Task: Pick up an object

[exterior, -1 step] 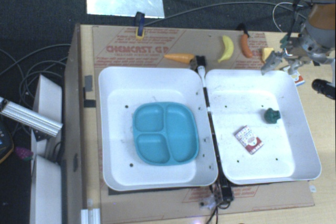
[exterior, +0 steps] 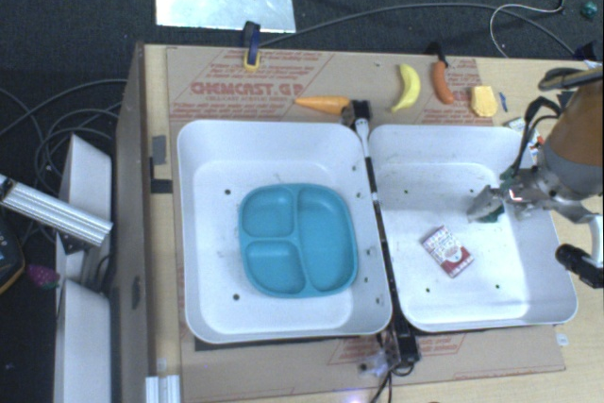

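A small red and white box (exterior: 446, 251) lies flat in the right bin (exterior: 528, 302), near its middle. My gripper (exterior: 488, 204) hangs low over the same bin, up and to the right of the box and apart from it. A small dark green shape (exterior: 488, 213) shows at its tip; what it is stays unclear. The grey arm with its orange band (exterior: 578, 139) comes in from the right edge.
A blue divided plate (exterior: 298, 237) sits in the left bin (exterior: 212, 297). On the cardboard behind the bins lie a carrot (exterior: 321, 104), a banana (exterior: 408, 87), a red-orange sausage-like toy (exterior: 442, 82) and a yellow block (exterior: 483, 100). A black divider (exterior: 372, 193) separates the bins.
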Controlling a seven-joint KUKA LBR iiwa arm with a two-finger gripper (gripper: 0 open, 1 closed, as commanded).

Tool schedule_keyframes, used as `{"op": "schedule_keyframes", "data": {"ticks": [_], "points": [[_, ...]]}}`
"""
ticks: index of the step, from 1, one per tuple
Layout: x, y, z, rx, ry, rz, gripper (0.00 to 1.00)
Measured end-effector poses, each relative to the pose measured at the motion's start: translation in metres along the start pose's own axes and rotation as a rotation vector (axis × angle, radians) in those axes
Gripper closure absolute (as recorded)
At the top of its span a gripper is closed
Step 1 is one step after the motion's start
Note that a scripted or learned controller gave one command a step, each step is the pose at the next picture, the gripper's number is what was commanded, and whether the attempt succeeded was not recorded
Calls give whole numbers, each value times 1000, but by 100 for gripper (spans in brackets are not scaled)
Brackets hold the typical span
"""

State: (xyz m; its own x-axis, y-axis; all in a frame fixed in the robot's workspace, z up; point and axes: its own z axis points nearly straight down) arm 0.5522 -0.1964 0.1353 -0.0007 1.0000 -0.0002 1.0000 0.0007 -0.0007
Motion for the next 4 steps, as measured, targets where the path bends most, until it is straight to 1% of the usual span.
{"op": "schedule_keyframes", "data": {"ticks": [1, 2, 3, 4], "points": [[-10, 61, 42, -2, 0, -3, 0], [-10, 42, 51, -2, 0, -1, 0], [-10, 43, 39, -6, -2, -3, 100], [61, 66, 50, -4, 1, -4, 100]]}}
